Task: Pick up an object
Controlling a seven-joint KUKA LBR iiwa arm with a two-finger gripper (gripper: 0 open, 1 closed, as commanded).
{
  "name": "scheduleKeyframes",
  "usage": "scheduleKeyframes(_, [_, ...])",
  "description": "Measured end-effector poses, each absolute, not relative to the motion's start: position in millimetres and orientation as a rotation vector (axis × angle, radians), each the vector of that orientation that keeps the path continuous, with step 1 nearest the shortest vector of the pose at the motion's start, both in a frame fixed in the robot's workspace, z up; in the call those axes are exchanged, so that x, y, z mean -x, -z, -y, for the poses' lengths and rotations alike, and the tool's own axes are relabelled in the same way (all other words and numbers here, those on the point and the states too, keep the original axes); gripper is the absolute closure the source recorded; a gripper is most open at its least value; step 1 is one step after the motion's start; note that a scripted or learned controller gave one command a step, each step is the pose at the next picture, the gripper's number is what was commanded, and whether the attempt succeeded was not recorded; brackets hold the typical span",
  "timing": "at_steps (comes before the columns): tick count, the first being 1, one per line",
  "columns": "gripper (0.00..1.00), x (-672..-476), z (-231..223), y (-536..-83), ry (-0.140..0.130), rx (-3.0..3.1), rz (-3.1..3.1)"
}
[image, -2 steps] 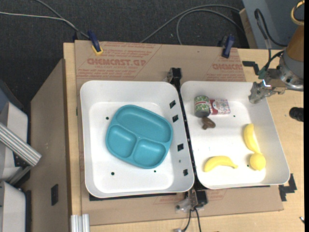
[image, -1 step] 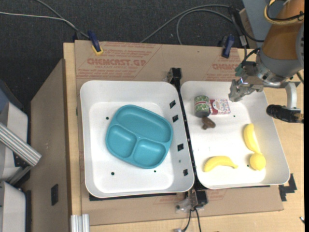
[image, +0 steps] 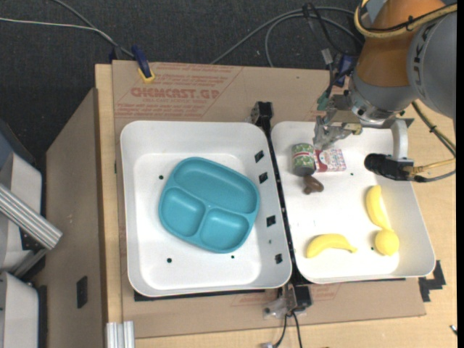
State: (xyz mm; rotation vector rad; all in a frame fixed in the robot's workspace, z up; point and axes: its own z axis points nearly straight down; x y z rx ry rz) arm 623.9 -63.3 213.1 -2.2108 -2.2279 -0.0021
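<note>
Hanging over the back of the right-hand white bin [image: 420, 259], the gripper [image: 328, 138] sits low, its dark fingers pointing down toward a small cluster of things near the bin's inner wall. Whether the claw is apart or together I cannot tell; the wrist and cabling crowd the view there. Nothing is seen clamped in it, so the pick looks not yet made. Just beside the claw, on its left, stands a small green-labelled can [image: 303, 158], and right under or against the tips lies a white packet with red print [image: 334, 159]; which of the two is aimed at cannot be told. In front of the can lies a small brown object [image: 313, 185], too small to name. Well apart, toward the near side of the same bin, lie a yellow banana [image: 328, 245], a second banana [image: 375, 206] lying lengthwise, and a lemon-like yellow fruit [image: 386, 242] just at its near end. The left white bin [image: 138, 194] holds a turquoise divided plate [image: 209, 204]. By my judgement the approach is largely done; closing on one item, lifting it free of the bin floor and showing it held all remain.
</note>
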Motion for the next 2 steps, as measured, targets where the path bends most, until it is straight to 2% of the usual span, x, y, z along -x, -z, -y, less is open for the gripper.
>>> scheduleKeyframes(1, [1.0, -634.2, 14.1, -206.6, 0.002, 2.215, 2.227])
scheduleKeyframes(2, [1.0, -632.0, -40.2, -214.0, 0.003, 2.215, 2.227])
